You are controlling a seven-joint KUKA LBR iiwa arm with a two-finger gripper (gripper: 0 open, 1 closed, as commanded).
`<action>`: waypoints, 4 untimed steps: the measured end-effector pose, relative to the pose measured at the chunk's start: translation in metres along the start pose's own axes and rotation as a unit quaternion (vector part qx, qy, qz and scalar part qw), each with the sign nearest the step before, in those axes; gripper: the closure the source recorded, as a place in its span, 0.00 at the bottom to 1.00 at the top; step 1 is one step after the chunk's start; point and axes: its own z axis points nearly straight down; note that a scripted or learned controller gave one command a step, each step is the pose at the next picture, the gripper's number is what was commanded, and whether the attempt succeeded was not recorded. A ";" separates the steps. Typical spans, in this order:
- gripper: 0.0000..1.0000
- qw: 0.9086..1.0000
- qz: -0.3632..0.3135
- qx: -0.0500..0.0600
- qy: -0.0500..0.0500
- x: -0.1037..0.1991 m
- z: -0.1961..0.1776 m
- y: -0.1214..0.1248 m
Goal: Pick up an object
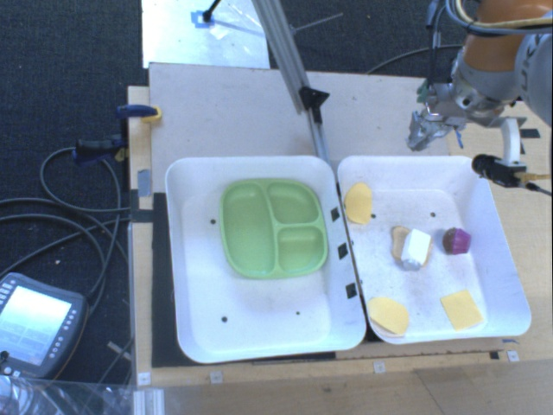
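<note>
My gripper hangs above the far rim of the right bin, with nothing seen between its fingers. Inside that bin lie a white block resting on a tan piece, a small purple object, a yellow round piece at the far left, a yellow piece at the near left and a yellow square at the near right. All of them lie well below and nearer than the gripper.
The left bin holds a green divided plate. A slanted metal pole crosses above the seam between the bins. Cables and a handheld controller lie off the bench to the left.
</note>
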 end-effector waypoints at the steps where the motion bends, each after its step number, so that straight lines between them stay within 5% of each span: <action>1: 1.00 1.000 0.000 0.000 0.000 0.047 -0.005 -0.003; 4: 1.00 1.000 0.000 0.001 0.001 0.198 -0.001 -0.026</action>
